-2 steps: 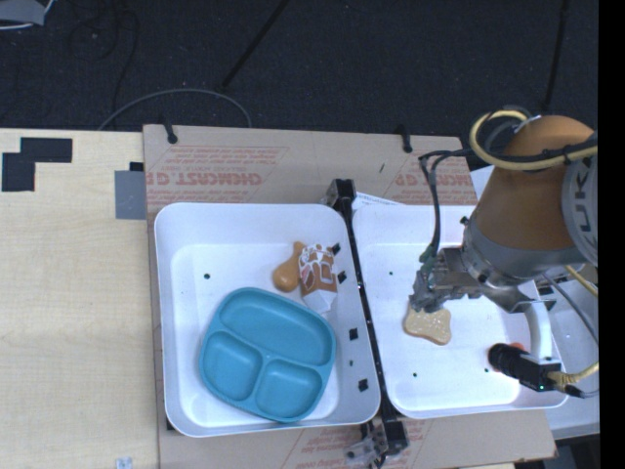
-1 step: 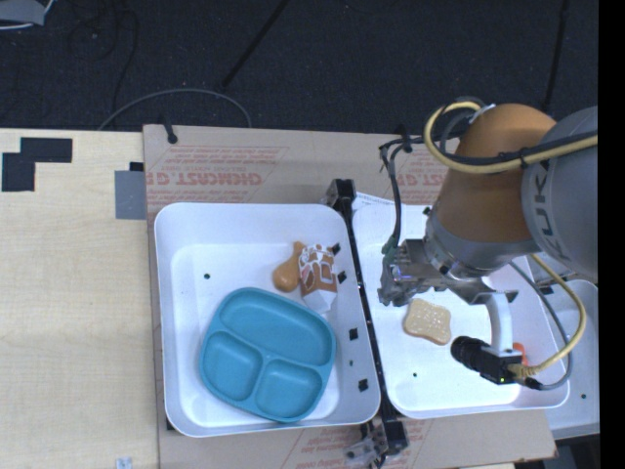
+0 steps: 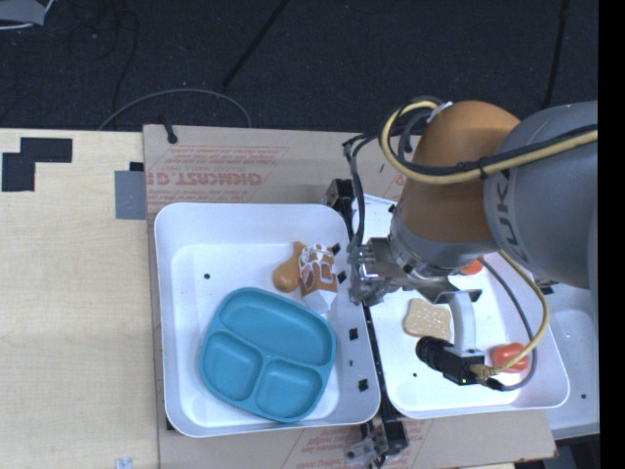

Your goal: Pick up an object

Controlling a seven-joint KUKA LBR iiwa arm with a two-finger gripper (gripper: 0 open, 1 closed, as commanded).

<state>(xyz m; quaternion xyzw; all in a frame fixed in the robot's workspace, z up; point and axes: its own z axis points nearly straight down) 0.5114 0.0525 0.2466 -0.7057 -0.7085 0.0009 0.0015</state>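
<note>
A small brown and white toy figure [image 3: 305, 268] lies in the left bin [image 3: 186, 262], against its right side and just above a blue divided plate [image 3: 266, 354]. My gripper [image 3: 355, 270] hangs low over the wall between the two bins, right beside the toy figure. The bulky grey and orange wrist covers much of it from above. In the right bin [image 3: 547, 384] a tan slice of toy toast [image 3: 427, 319] lies under the arm. A red-orange piece [image 3: 509, 357] rests near the front right, and another orange bit [image 3: 472, 267] peeks out by the wrist.
The blue plate fills the front half of the left bin. The arm body hides most of the right bin's back half. Brown cardboard [image 3: 244, 169] lies behind the bins and the wooden bench top [image 3: 68, 301] extends to the left.
</note>
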